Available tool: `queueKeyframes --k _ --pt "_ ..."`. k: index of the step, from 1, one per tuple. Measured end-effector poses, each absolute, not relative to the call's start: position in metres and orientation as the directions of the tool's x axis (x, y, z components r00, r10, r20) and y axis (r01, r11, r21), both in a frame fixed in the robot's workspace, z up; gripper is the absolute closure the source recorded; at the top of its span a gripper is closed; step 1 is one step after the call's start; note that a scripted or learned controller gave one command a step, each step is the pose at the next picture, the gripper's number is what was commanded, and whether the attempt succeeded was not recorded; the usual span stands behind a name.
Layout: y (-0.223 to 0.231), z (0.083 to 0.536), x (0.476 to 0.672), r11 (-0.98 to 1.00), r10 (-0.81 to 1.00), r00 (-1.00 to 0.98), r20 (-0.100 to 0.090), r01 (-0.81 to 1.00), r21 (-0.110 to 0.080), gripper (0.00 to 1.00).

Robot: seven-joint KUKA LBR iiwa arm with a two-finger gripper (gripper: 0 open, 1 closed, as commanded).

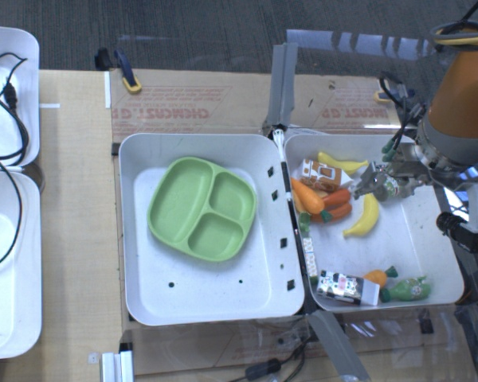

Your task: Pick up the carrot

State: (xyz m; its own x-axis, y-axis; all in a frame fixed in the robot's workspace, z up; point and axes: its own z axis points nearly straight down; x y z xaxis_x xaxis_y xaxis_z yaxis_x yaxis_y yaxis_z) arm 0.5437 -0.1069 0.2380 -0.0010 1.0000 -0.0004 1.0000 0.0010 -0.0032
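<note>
In the right-hand bin (430, 237), the arm (460, 102) reaches in from the right edge, with the gripper (372, 183) positioned over the bin's upper middle area. The left-hand bin (143, 293) holds a green divided plate (202, 208) and plays no part in the coming move.

The carrot (312, 198) lies near the left wall of the right-hand bin, to the camera-left of the gripper and slightly below it in the view. Its long axis runs roughly left to right, tilted a little downward toward the right. A second orange piece (338, 211) lies touching it just below, and a small printed box (319, 174) sits just above it. One banana (364, 218) lies below the gripper; another banana (341, 164) lies above the box.

Whether the gripper is released or clenched cannot be determined at this resolution; nothing is visibly held.

The approach is judged to require a short travel toward the left wall, with closure across the carrot's narrow width.
</note>
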Motion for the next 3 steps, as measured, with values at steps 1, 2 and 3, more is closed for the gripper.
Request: queueKeyframes --k 1,2,3 --pt "-0.093 0.146 0.521 0.067 0.998 -0.067 0.000 0.998 -0.004 0.00" --pt "-0.099 0.101 0.580 0.153 0.988 -0.153 -0.002 0.988 0.007 0.00" --pt "-0.097 0.091 0.614 0.150 0.989 -0.150 0.000 0.989 -0.001 0.00"
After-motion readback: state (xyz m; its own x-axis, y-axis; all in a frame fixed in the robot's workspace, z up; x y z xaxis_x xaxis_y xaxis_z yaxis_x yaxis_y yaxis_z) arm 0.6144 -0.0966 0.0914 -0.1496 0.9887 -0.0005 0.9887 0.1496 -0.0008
